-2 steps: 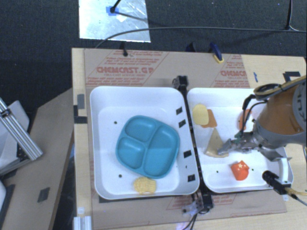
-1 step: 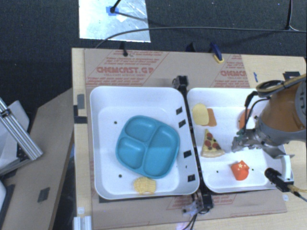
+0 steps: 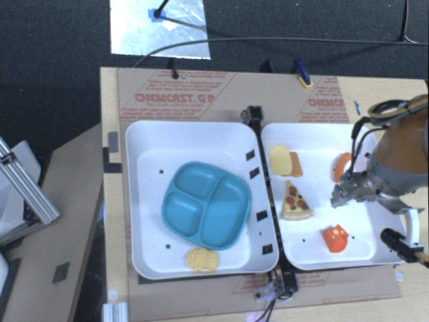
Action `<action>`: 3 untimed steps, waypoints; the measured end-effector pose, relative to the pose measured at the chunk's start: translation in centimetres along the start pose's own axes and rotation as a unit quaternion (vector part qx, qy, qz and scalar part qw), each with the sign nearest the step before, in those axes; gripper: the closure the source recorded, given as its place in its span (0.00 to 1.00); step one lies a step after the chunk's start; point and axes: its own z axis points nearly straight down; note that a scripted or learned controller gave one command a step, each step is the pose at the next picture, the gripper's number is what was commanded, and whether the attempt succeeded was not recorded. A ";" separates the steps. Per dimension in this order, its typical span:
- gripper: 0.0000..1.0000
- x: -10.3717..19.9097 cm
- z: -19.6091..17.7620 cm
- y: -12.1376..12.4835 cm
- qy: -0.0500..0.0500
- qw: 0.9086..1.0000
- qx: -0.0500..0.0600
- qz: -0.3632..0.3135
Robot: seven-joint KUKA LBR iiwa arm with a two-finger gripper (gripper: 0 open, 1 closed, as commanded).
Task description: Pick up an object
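1. The right bin (image 3: 322,139) holds every likely target, and its walls are the widest hazard. A descent close to the far or right-hand wall could strike the rim instead of reaching a piece.
2. The arm (image 3: 402,156) reaches over this bin's right half, with the gripper (image 3: 343,196) low over bare floor. Nothing can be seen held in it, and I cannot tell whether it is spread or pressed together. If it closes where it is, it probably catches nothing.
3. The blue plate (image 3: 206,205) lies in the left bin, well apart from the gripper. Going for it means crossing the divider (image 3: 268,193), and a flat plate gives little to pinch.
4. The pizza slice (image 3: 295,203) lies just left of the gripper, near the divider. It looks flat, so a closing grip may slide over it or push it against the wall.
5. The yellow-and-orange piece (image 3: 284,161) sits beyond the slice, also close to the divider, and carries the same risk.
6. The red piece (image 3: 335,239) lies just in front of the gripper. It looks small and lumpy, so an off-centre pinch could squirt it away.
7. The orange-red piece (image 3: 341,166) is partly hidden by the arm, so its shape is unclear. The cables nearby could nudge it.
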 end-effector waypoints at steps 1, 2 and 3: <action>1.00 0.8 -5.1 0.8 0.000 1.000 -0.001 -0.001; 1.00 -0.3 -10.6 1.0 -0.001 1.000 -0.002 -0.001; 1.00 -0.3 -13.3 1.1 0.000 1.000 0.000 -0.001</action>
